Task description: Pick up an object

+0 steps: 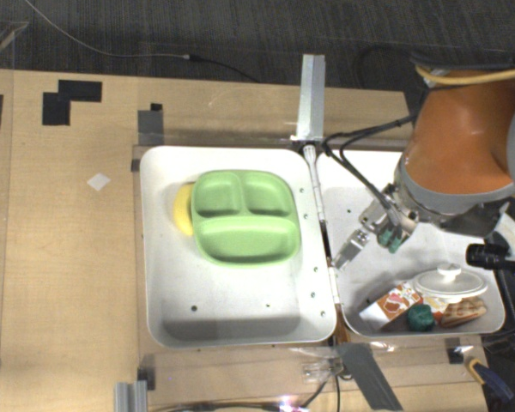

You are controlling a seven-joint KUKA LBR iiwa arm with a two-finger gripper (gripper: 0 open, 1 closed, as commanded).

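A green divided plate (243,215) lies in the left bin (240,316), with a yellow object (182,210) poking out from under its left side. In the right bin (356,320), near the front, sit an orange printed packet (398,302), a dark green round item (421,318), a white lidded dish (449,283) and a brown item (463,312). My gripper (379,233) hangs over the right bin's middle, above and left of that pile. A small teal piece shows by the fingertips (393,241). Nothing clearly sits between them.
A metal post (311,97) stands at the back between the bins, and black cables (360,140) run from it to the arm. The wooden bench (60,256) stretches out to the left, with black markers (69,99) at the back.
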